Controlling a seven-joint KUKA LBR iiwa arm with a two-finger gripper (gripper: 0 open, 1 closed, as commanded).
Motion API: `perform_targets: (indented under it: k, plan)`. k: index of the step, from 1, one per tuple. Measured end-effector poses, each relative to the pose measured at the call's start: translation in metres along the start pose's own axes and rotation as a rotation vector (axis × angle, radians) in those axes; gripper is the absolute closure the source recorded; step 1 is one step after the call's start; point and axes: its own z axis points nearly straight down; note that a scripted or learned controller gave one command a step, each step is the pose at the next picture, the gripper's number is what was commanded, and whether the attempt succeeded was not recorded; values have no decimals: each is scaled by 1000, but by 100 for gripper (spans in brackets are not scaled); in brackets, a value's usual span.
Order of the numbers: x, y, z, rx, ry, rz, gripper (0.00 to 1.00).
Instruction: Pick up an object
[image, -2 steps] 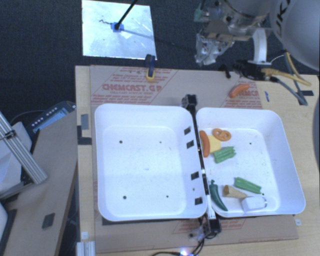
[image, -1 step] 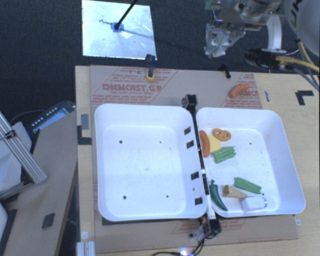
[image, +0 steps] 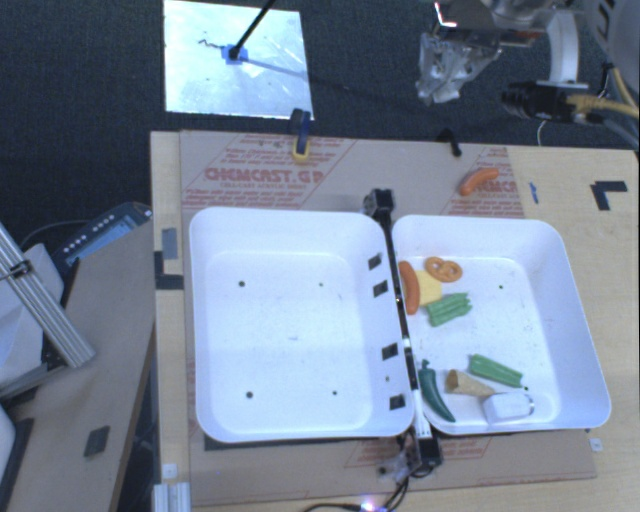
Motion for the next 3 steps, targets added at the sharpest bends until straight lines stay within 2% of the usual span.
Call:
perform_targets:
  k: [1,2,3]
  plan:
    - [-6,0,-34,-1,0,2,100]
    - [-16,0,-46,1,0,5,100]
    - [-93,-1,-45,2,-2,9,100]
